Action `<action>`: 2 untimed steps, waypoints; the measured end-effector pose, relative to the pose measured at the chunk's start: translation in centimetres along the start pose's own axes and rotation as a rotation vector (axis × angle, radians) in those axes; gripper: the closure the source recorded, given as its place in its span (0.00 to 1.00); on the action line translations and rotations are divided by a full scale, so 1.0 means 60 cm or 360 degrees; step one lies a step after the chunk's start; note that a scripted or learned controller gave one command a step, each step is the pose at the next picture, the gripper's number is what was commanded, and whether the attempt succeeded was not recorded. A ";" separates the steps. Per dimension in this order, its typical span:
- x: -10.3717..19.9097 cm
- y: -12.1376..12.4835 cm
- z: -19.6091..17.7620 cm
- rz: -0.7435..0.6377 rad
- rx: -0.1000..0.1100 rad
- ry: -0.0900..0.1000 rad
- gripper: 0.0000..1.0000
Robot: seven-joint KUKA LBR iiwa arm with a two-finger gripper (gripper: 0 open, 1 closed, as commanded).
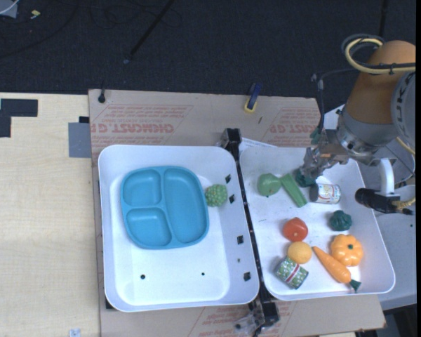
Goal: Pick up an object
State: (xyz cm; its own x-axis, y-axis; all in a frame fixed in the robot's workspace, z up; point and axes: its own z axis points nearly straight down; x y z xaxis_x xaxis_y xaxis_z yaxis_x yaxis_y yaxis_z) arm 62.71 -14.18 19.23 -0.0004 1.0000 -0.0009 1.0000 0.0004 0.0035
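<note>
The right bin (pixel 379 286) holds several toy foods: a green pepper (pixel 269 184) with a green stick-like piece (pixel 293 189) beside it, a small white can (pixel 328 192), a red tomato (pixel 295 228), a dark green broccoli piece (pixel 340 220), a small orange ball (pixel 299 252), an orange pumpkin (pixel 346 249), a carrot (pixel 332 265) and a green-labelled can (pixel 291 272). My gripper (pixel 311 172) hangs over the bin's far side, just above the white can and right of the green piece. A light green broccoli (pixel 215 195) lies in the left bin (pixel 126 286).
A blue divided plate (pixel 163 207) rests in the left bin. A black divider (pixel 242 216) runs between the bins. A blue and yellow clamp (pixel 252 98) sits at the cardboard's far edge. The arm's body (pixel 379 97) fills the upper right.
</note>
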 end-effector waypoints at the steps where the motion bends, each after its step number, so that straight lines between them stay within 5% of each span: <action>1: -0.002 0.001 -0.062 -0.0001 0.0004 0.0001 1.00; 2: 0.076 0.012 -0.053 -0.0005 0.0010 0.0004 1.00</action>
State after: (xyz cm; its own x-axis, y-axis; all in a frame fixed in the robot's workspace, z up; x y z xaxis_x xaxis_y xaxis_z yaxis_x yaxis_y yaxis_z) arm 63.43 -9.64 22.42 -0.0032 1.0000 0.0015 1.0000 0.0033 -0.0029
